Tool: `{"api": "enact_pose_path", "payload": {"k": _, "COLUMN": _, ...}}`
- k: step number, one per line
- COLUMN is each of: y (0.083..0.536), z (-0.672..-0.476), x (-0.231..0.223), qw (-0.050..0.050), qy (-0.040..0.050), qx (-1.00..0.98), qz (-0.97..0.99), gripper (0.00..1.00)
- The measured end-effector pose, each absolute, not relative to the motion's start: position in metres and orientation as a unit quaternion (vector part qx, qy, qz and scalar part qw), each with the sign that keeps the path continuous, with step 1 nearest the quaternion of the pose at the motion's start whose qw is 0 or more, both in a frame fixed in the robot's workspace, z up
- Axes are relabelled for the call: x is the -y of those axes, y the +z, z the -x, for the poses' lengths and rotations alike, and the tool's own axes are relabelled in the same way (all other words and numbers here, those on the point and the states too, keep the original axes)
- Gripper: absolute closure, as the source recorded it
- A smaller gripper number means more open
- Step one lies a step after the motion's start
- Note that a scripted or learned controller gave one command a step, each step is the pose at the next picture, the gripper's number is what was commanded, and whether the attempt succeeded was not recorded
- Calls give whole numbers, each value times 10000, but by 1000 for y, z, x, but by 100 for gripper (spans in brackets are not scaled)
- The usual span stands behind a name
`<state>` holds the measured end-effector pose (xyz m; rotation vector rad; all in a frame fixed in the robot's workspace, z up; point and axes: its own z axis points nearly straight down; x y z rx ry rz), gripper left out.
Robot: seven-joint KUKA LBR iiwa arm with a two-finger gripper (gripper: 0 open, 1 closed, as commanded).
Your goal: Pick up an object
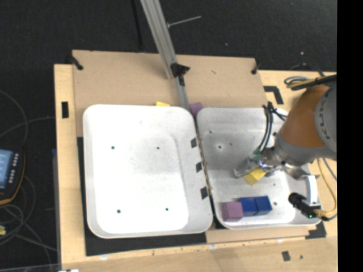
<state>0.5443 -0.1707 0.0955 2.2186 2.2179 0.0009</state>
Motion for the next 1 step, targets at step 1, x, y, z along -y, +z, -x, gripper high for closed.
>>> {"api": "enact_pose_path", "payload": {"k": 1, "y": 109, "z": -546, "x": 173, "qw": 34, "qy": 17, "qx": -7056, "qz": -7086, "gripper": 100}}
